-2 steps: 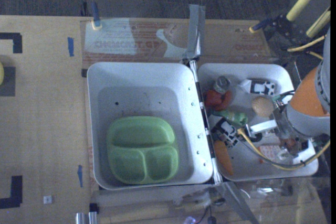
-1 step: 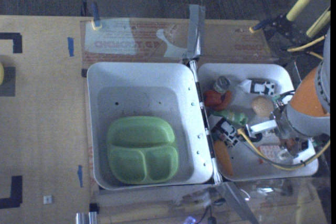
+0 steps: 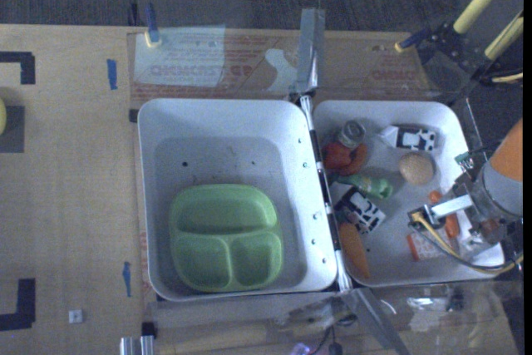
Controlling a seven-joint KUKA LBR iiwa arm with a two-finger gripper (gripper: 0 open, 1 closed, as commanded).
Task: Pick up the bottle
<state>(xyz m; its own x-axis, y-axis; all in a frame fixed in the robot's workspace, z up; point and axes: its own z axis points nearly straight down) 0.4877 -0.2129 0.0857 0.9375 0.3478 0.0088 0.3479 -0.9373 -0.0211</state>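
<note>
Green bottle (image 3: 368, 184) lying in right bin (image 3: 453, 114), crowded by orange toy (image 3: 344, 156), grey can (image 3: 352, 131), black-and-white cow (image 3: 360, 210), carrot (image 3: 354, 250), end effector (image 3: 462, 220) near bin's right side, grip state unclear, partly blurred

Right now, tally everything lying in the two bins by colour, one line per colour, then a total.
Green: 2, the divided plate in the left bin and the green bottle in the right bin
Black and white: 2, the two cow-patterned toys
Orange or red: 4
Tan: 1, a round ball
Grey: 1, a small jar
Total: 10
</note>
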